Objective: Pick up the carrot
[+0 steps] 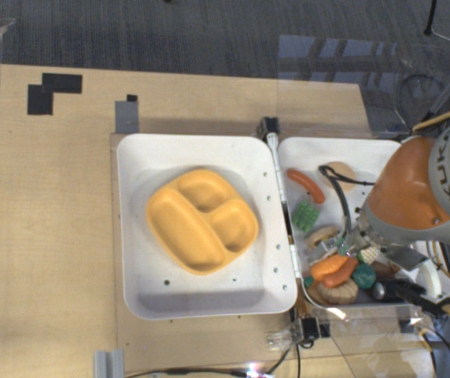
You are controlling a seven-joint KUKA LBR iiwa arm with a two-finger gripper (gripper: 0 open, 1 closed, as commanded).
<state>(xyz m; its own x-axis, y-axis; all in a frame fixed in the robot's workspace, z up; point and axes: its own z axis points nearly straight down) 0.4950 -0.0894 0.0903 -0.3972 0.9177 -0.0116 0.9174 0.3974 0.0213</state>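
The carrot [329,268] is a short orange piece with a dark green end, lying near the front left corner of the right bin [382,144]. The grey arm with its orange band reaches in from the right and hangs over that bin. Its gripper [348,250] is low among the toys, just above and to the right of the carrot, very close to it or touching it. The wrist hides most of the gripper from this angle.
A red sausage [305,183], a green ridged toy [306,215], a beige round piece [340,172] and a tan piece [338,293] crowd around the carrot. The left bin [130,211] holds a yellow divided plate [201,219]. Cables run along the right.
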